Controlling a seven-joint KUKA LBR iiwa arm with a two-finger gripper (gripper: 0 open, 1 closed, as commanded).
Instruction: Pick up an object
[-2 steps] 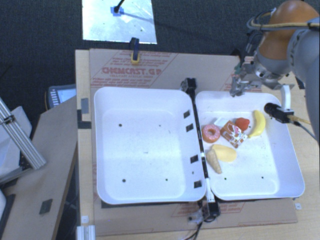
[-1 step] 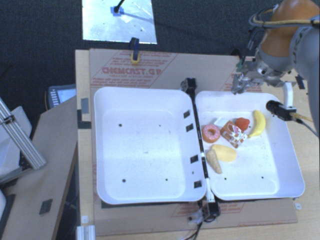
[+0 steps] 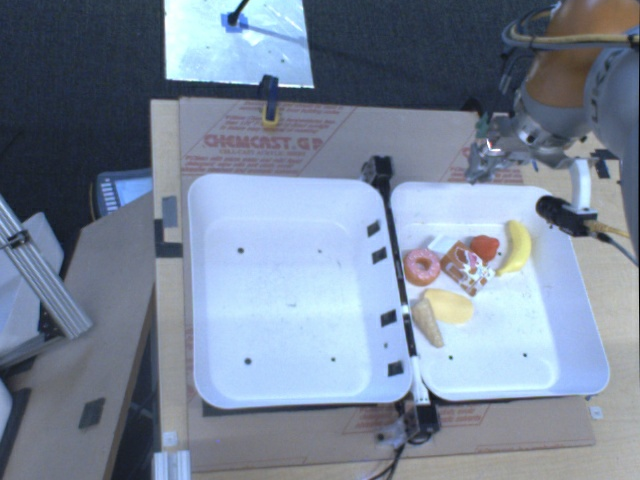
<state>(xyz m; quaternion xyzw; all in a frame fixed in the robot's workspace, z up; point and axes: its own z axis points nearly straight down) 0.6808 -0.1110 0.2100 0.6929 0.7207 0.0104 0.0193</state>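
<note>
Both bins [image 3: 290, 298] smooth white plastic, slight sheen. Cardboard sheet [image 3: 330, 133] beneath matt, printed. Far-left panel [image 3: 238, 28] shiny metal. Banana [image 3: 516, 245] glossy plastic.

The one thing I can read from here is the red printing on the brown cardboard sheet [image 3: 330, 133] that lies under the two white bins. Along its far strip, past the left bin [image 3: 215, 193], big block letters spell "CHEMCAST", followed by what looks like "GP", though those last characters are less sure. Red angled stripes run on either side of the word. More red printing peeks out along the near edge of the cardboard, below the bins, but it is too cut off to make out.
</note>
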